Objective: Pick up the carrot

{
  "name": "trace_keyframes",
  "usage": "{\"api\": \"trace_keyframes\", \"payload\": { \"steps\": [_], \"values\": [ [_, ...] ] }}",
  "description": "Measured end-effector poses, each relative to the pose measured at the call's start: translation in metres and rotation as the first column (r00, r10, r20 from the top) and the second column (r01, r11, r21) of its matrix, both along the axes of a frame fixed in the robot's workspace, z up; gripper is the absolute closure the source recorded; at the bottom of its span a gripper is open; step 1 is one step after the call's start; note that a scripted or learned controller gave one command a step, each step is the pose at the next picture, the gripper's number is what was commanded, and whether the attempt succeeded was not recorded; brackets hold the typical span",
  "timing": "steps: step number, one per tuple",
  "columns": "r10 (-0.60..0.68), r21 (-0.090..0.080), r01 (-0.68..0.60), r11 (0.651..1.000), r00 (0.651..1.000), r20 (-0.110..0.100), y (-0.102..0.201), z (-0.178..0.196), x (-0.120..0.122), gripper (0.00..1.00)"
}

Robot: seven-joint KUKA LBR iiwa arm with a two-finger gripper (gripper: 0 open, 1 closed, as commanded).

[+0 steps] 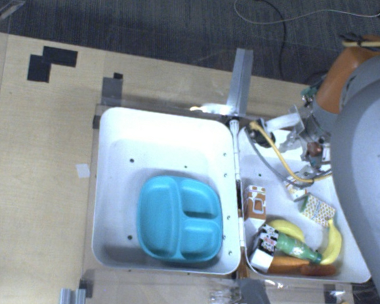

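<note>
We hover our tool over the right bin's far end; its spread we cannot tell. The carrot lies untouched under clutter.

The scene is viewed by one fixed camera from above, at a slant, from middling height. Both bins, left and right, are taken in; the arm is seen entering at the right.

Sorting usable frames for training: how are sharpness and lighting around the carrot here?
Camera view: evenly lit, soft overall; the carrot lies dim at the right bin front under a green bottle; the near arm is a blurred grey mass; mild glare on the left bin rim.
</note>
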State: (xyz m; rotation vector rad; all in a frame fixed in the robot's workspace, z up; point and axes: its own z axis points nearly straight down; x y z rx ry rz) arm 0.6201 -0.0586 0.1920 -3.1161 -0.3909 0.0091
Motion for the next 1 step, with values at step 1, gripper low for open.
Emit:
{"api": "trace_keyframes", "payload": {
  "steps": [1],
  "values": [
    [-0.039,0.001,0.039,0.999,0.999,0.002,-0.0409,-0.1008,-0.0109,0.0]
  ]
}}
